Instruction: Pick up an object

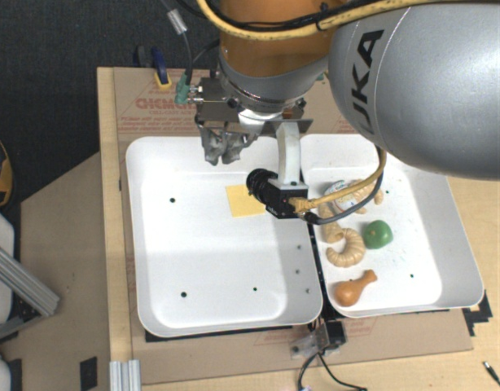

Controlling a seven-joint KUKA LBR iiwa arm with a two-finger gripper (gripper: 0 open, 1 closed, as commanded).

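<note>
Where gripper point(223, 149) hovers, yellow slice point(245, 201) beside.

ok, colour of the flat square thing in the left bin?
Yellow. The flat square shows clearly in the camera view.

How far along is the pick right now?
Early. Done: the arm is over the left bin, with the gripper at its far edge. In hand: nothing shows between its fingers. Left: the whole grasp; the yellow square lies flat on the bin floor just nearer the camera, and the green ball sits in the right bin.
</note>
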